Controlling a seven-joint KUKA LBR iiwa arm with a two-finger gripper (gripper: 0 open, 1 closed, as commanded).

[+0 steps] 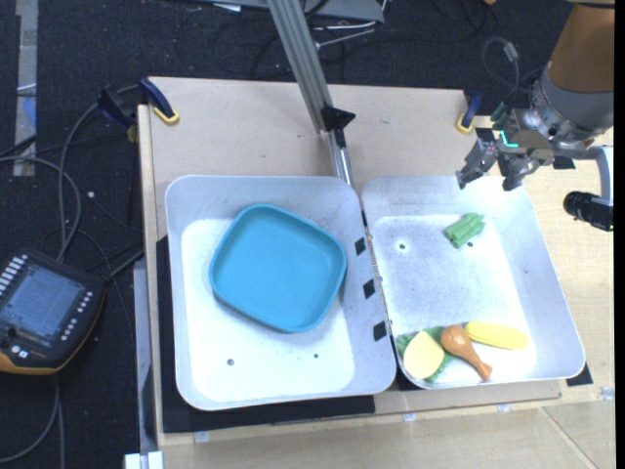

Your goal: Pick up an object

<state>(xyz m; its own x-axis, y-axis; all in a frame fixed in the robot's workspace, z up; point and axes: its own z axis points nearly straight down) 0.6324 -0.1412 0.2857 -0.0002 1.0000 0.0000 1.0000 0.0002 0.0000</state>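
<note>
The gripper (491,176) hangs over the far right corner of the right bin (547,291), its two dark fingers spread apart with nothing between them. Above it the grey wrist and orange band of the arm (583,47) reach in from the right.

The closest object to the gripper is a small green piece (464,230), lying on the bin floor just nearer and slightly left of the fingertips, apart from them. The other objects sit well away, clustered along the near edge of the same bin: a yellow-green rounded piece (423,355) at the near left corner, an orange-brown drumstick-shaped piece (466,348) just to its right, touching or overlapping it, and a yellow oblong piece (498,336) further right, beside the drumstick's thick end.

The left bin (190,360) holds a blue square plate (278,267), lying flat and turned at an angle to the bin's sides.
</note>
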